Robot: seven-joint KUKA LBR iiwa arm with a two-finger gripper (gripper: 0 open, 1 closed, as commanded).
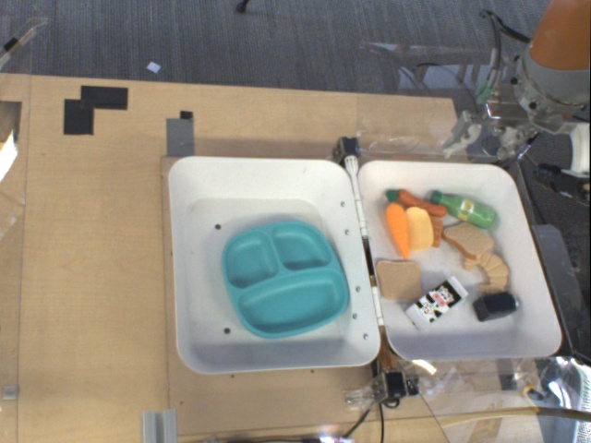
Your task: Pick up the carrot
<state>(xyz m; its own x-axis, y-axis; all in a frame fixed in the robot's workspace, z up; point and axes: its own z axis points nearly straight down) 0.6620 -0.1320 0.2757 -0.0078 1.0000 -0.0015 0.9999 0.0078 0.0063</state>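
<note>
Nearest us lay the worktop [92,275]; the carrot [397,230] rested in the right bin [531,247], touching cheese [420,228]. We judged the arm [559,35] parked clear; its jaws' state we couldn't tell.

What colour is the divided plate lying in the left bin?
Teal, a blue-green: the divided plate in the left bin shows plainly in the camera view.

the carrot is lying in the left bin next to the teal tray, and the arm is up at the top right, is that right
Not quite. The carrot lies in the right bin, beside a yellow piece, not in the left bin with the teal tray. The camera view shows it. The arm is indeed at top right.
</note>
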